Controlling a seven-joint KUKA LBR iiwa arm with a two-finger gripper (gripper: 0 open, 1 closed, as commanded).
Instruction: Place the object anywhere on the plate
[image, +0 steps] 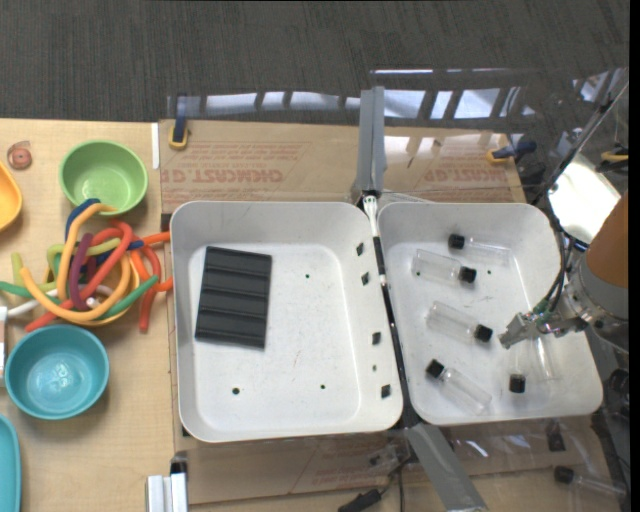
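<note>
The plate (233, 297) is a black ribbed rectangle lying flat in the left part of the left bin (300, 420). Several clear vials with black caps lie scattered in the right bin (420, 225), among them one (457, 323) near its middle and another (455, 384) by the front wall. My gripper (522, 331) hangs low over the right side of the right bin. It is just above a vial (538, 360) whose black cap (517, 383) points toward the front. I see nothing clearly held.
Left of the bins on the wooden bench sit a green bowl (103, 177), a blue bowl (56, 370) and a tangle of coloured cords (95, 270). Cardboard lies behind the bins. A metal divider (372, 140) runs between them at the back.
</note>
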